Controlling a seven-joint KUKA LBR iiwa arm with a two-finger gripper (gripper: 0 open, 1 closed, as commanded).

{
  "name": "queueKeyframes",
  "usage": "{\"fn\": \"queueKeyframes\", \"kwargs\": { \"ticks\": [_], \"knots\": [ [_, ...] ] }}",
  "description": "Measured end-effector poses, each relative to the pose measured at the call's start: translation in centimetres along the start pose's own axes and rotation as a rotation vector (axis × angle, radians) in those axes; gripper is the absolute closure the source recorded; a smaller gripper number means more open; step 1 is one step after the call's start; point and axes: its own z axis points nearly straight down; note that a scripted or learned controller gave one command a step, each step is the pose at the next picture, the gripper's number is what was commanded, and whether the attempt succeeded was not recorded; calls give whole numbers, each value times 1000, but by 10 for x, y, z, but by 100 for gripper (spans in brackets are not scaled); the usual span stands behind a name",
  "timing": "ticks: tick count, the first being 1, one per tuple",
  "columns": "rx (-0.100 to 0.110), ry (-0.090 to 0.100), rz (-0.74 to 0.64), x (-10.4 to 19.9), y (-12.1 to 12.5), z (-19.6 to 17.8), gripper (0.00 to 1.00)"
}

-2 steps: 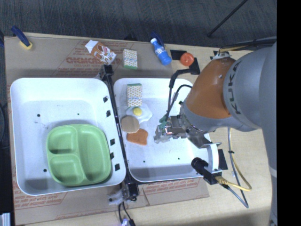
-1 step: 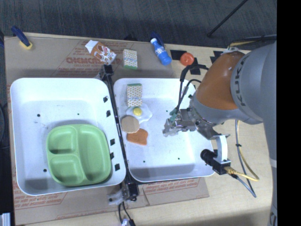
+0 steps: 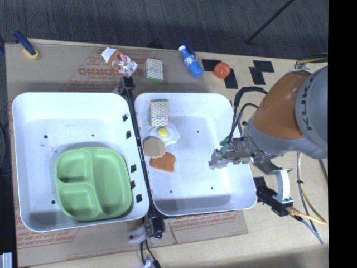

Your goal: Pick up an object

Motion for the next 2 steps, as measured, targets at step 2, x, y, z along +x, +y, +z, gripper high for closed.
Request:
{"fn": "queueKeyframes", "kwargs": {
  "ticks": [2],
  "knots": [
    [0,0,-3,17,1,-4,100]
  ]
}}
